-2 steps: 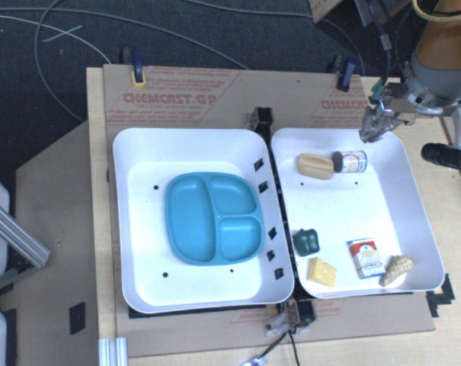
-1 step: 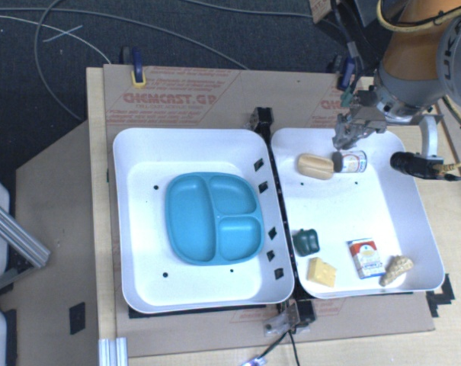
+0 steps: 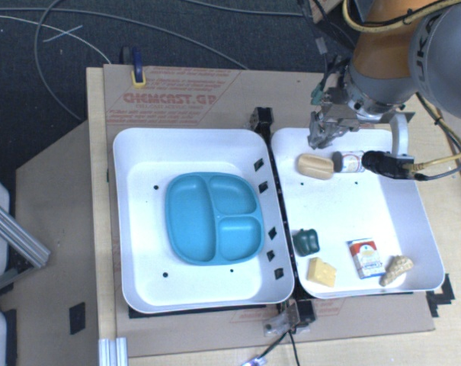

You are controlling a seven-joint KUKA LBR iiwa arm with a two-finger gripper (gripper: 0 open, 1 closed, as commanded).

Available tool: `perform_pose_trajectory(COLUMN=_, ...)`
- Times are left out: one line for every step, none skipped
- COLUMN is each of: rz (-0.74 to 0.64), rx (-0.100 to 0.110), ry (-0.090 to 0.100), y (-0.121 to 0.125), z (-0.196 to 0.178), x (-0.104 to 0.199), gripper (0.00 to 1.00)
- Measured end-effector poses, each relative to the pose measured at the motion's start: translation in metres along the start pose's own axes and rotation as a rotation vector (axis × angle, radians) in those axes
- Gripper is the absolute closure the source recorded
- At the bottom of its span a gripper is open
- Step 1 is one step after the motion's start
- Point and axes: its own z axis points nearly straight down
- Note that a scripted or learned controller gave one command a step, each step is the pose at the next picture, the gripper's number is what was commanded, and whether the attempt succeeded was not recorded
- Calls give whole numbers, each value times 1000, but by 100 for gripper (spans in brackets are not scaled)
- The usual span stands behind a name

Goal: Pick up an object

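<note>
The tan bread-roll shape [image 3: 315, 166] lies near the top edge of the right bin [image 3: 413, 227], on the bin floor, and it looks the likeliest target, though that's my call, since any object would do. Directly above it, the gripper [image 3: 322, 133] hangs over the bin's upper rim, just off the roll; whether it is open or shut, I cannot tell from this slant, and nothing shows in its grasp. So the pick isn't made yet: descent, closing and lift all remain. Lower in the bin wait a green piece [image 3: 306, 241], a yellow cheese wedge [image 3: 321, 272], a small red-and-white box [image 3: 365, 258] and a beige lump [image 3: 397, 268]. Next door, the left bin [image 3: 139, 204] holds a blue divided plate [image 3: 213, 217].
</note>
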Motion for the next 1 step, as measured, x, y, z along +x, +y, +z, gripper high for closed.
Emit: perform_pose_trajectory(rz=0, rx=2, ry=0, y=-11, z=7, x=51, gripper=100)
